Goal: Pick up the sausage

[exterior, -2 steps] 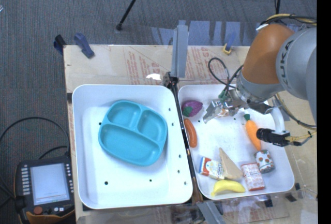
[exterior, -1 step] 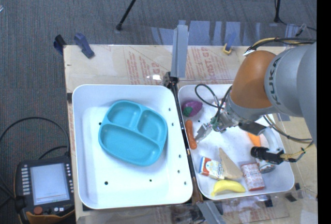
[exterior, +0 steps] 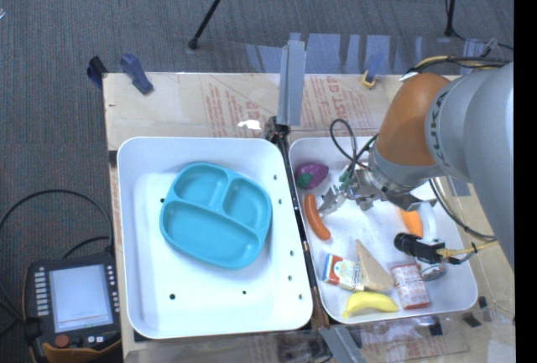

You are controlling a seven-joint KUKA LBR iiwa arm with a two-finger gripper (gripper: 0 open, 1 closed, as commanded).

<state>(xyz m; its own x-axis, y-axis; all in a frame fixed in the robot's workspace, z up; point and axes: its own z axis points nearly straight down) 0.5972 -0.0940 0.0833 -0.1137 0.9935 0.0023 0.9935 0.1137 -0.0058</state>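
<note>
Arm [exterior: 453, 131]: enters from the right, bent down over the right bin [exterior: 466, 282], orange band above the wrist. Gripper [exterior: 329, 203]: low, pointing left, fingers slightly parted, nothing between them. Sausage [exterior: 316, 217]: flat by the bin's left wall, just left of the fingertips. Banana [exterior: 370, 303]: near edge. Blue plate [exterior: 217, 214]: left bin [exterior: 143, 294].

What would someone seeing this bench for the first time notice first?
Probably the arm, grey with an orange band, reaching in from the right with its hand low over the right bin. Next, the blue plate lying alone in the left bin. Then the clutter in the right bin: the sausage just left of the hand, a purple piece above it and a banana at the near edge.
</note>
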